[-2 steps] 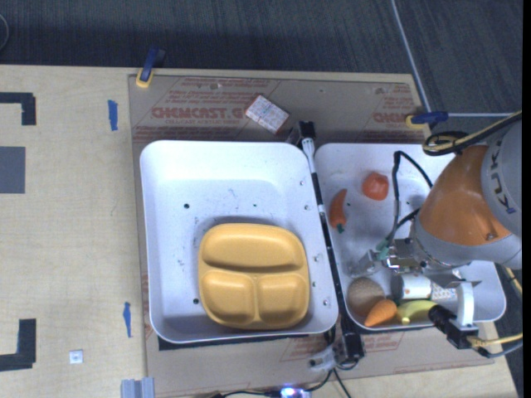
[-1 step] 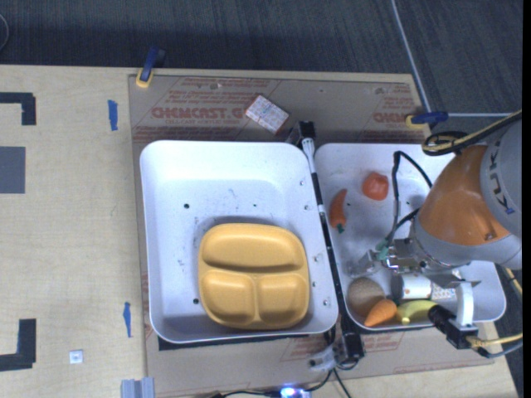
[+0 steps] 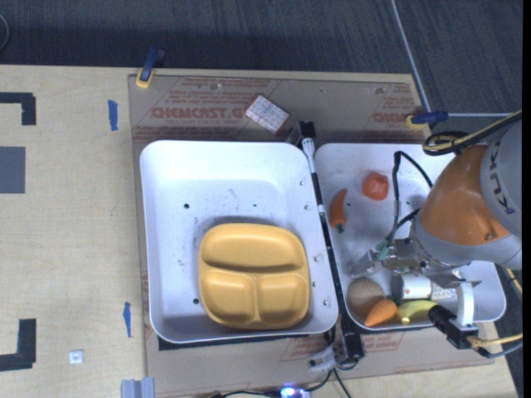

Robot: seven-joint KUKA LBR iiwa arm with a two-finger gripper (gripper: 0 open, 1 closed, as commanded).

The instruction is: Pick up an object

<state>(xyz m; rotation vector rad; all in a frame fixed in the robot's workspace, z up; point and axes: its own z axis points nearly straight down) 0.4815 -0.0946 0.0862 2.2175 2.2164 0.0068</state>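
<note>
My gripper (image 3: pixel 375 259) hangs low over the front half of the right bin (image 3: pixel 353 166), at the end of the grey arm with its orange band (image 3: pixel 465 206). Just below it lie a brown round object (image 3: pixel 364 292), an orange carrot-like piece (image 3: pixel 381 313) and a yellow banana-like piece (image 3: pixel 416 309), all crowded at the bin's front edge. Farther back in the same bin sit a red tomato-like ball (image 3: pixel 375 186) and an orange-red elongated piece (image 3: pixel 338 208) near the left wall. Nothing is visible between the fingers.
The left bin (image 3: pixel 166 181) holds a large yellow sectioned tray (image 3: pixel 253 274) in its front half. A small patterned card (image 3: pixel 266 114) lies on the cardboard behind the bins. Black cables (image 3: pixel 402 189) loop from the arm over the right bin.
</note>
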